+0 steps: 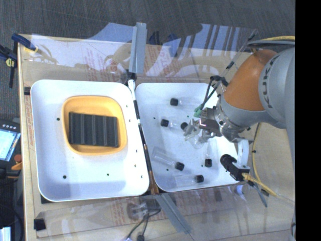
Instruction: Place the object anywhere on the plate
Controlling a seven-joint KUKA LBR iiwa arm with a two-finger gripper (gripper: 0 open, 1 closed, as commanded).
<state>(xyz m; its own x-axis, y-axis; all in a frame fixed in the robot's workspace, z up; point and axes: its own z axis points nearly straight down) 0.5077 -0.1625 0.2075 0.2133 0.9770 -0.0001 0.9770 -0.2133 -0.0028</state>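
Dark carpet surrounded the table (75, 220), which carried two shallow white bins side by side. Gripper (196, 132) sat low over the middle of the right bin (155, 97), arm (261, 89) reaching in from the right, orange band above the wrist. Couldn't tell from this angle whether it was open or closed, nor whether anything was in it. Clear plastic vials with black caps lay scattered around it in the right bin: one (174, 102) near the top, one (165, 123) to the gripper's left, one (170, 162) lower left, one (199, 178) near the bottom rim, one (208, 161) just below the gripper. Left bin (45, 99) held the plate (94, 125), yellow-rimmed with a dark ribbed centre, well apart from the gripper. Nothing on it.
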